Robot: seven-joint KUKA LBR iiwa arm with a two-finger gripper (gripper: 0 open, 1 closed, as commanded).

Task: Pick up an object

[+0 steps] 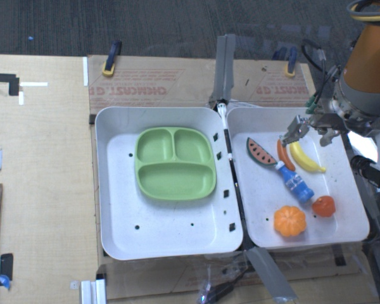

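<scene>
Overhead, the end effector (309,129) hangs at the far right of the right bin (348,233), its fingers spread narrowly with nothing visible between them. Directly under and just beside its fingertips lie a yellow banana (307,159) and a red sausage-like piece (285,155), touching each other. Left of the end effector sits a watermelon slice (260,152). Nearer the camera from it, a blue bottle (295,183) lies tilted, its upper end against the red piece. Beyond the bottle's lower end rests a small red fruit (324,205), possibly a tomato, and beside that an orange (289,221) near the bin's front wall. Well away to the left of the end effector, the left bin (114,233) contains a green divided plate (175,163) with three compartments, lying flat. Both bins rest on the tabletop (38,170).
</scene>
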